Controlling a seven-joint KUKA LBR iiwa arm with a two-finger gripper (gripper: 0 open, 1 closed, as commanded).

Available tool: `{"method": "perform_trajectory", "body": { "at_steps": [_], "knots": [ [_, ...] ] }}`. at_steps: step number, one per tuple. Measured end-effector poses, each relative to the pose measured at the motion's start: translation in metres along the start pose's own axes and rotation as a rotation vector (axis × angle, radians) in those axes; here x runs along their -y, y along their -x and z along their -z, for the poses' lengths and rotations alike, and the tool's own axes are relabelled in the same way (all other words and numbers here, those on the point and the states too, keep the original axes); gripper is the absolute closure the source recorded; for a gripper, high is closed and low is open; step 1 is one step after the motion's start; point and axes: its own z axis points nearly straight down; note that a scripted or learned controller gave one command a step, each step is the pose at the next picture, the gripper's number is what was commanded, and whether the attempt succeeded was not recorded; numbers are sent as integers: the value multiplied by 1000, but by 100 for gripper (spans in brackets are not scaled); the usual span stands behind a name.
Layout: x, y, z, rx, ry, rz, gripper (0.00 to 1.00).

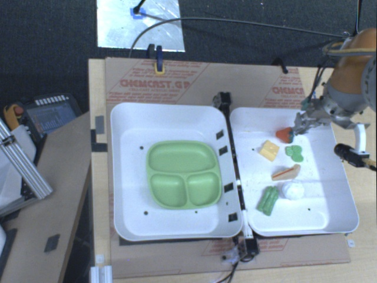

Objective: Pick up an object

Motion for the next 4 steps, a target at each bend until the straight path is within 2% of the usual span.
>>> {"method": "perform_trajectory", "body": {
  "at_steps": [2, 4],
  "knots": [
    [2, -6, 105, 0, 1, 1, 100],
    [27, -107, 118, -3, -5, 4, 100]
  ]
}}
